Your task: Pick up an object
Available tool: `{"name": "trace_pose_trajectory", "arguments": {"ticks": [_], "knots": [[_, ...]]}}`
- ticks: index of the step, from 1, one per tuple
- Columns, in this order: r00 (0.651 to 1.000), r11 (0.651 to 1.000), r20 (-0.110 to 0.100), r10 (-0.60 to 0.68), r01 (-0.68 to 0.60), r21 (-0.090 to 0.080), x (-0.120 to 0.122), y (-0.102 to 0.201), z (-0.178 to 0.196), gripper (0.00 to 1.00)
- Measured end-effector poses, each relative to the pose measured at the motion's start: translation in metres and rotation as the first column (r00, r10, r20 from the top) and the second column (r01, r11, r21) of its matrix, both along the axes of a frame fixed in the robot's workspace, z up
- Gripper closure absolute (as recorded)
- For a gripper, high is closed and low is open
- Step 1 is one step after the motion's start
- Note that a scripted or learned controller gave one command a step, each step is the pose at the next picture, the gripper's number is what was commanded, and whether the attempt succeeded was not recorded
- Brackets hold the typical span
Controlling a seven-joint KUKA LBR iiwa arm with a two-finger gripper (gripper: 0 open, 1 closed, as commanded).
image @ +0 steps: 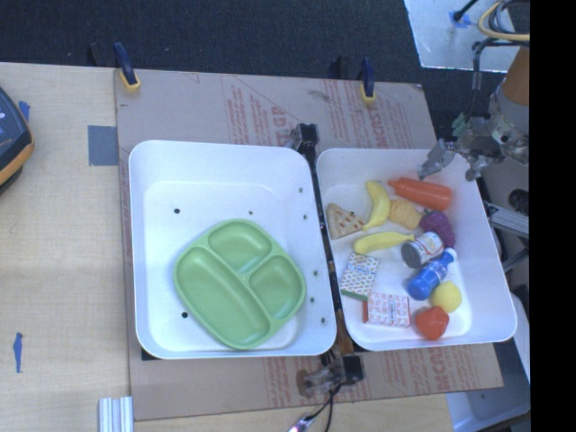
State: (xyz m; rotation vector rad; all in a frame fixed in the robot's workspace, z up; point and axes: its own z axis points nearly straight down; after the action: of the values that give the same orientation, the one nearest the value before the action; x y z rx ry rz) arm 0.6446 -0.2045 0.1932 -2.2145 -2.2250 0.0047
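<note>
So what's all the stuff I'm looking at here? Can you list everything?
divided plate: one, green, left bin
bins: two, white, side by side
bananas: two, yellow, right bin
carrot: one, orange, right bin's far end
grapes: one bunch, purple, beside the can
can: one, grey, right bin's middle
bottle: one, blue, right bin
lemon: one, yellow
tomato: one, red, near corner
small boxes: two, patterned
clamps: two, blue-handled, far edge
gripper: one, grey, above the right bin's far edge

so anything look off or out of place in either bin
Nothing stands out. The green divided plate lies flat, set at an angle in the left bin. The toy food sits heaped in the right bin with nothing spilled over its rim. The tool hovers at that bin's far edge.
</note>
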Motion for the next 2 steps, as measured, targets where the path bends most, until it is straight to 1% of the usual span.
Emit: {"name": "trace_pose_trajectory", "arguments": {"ticks": [1,2], "knots": [[1.000,1.000,-0.002,0.001,-0.001,0.000,-0.060,-0.007,-0.102,0.00],[1.000,1.000,-0.024,-0.005,0.005,0.005,0.006,0.046,-0.105,0.00]]}}
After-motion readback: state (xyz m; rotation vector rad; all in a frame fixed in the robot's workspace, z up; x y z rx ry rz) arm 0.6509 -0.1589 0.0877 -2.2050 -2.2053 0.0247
